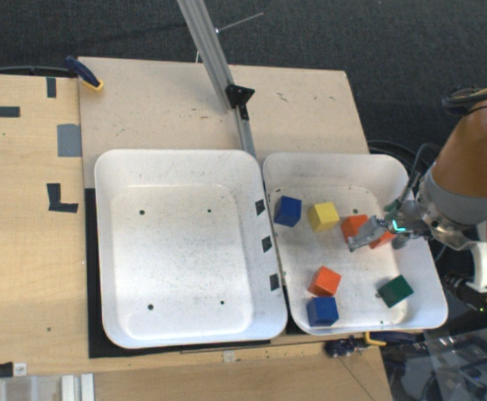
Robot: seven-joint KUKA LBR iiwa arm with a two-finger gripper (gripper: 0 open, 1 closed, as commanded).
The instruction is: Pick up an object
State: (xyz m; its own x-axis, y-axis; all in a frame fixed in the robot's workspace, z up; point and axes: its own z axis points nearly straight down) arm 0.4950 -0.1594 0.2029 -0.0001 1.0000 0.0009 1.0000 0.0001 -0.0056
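Reached in from three o'clock over the shallow white plastic right-hand bin point(343, 170), grey two-finger gripper point(368, 234) low at an orange-red block point(357, 225) sitting right of the bin's centre. Looked to be straddling that block, one grey finger dark across its lower edge and more orange showing just beyond at four o'clock; whether truly closed on it or merely pressed against it, could not tell at this slant.

Judged the step as the grasp itself. Best done by settling squarely, fingers on opposite flat faces and not across a corner, then squeezing before any lift. Needed care with the small yellow cube point(324, 216) just beside at nine o'clock, near enough to be nudged. Blue cube point(287, 210) farther out the same way, well clear.

Second orange cube point(326, 281) and second blue cube point(322, 310) touching at six o'clock, dark green cube point(395, 291) at five o'clock, all apart from the work. Lift straight up, slowly, lest a shallow pinch slip.
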